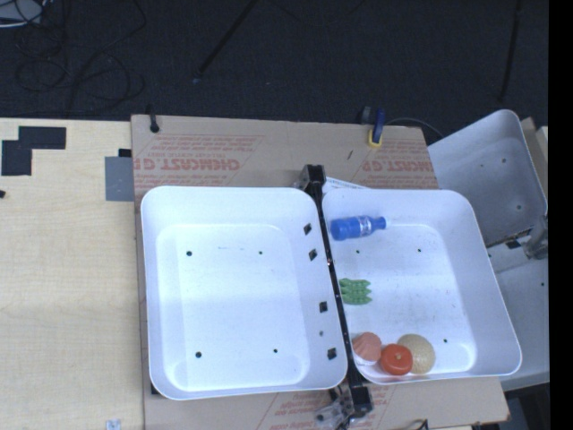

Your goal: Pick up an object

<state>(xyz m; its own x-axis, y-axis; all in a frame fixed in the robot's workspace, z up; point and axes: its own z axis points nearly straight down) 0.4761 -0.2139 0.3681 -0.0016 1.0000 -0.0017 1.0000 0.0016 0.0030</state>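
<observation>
Blue bottle [357,227] lying on its side at the far left corner of the right bin [488,298]. Green object [354,291] at the bin's left wall; pink [366,345], red [396,359] and tan [418,351] round items clustered at its near edge. Left bin [161,285] alongside, touching. Claw state cannot be told.

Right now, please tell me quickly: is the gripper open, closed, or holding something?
Gripper: cannot be told from this camera view. The blue bottle lies in the right bin, not held.
</observation>
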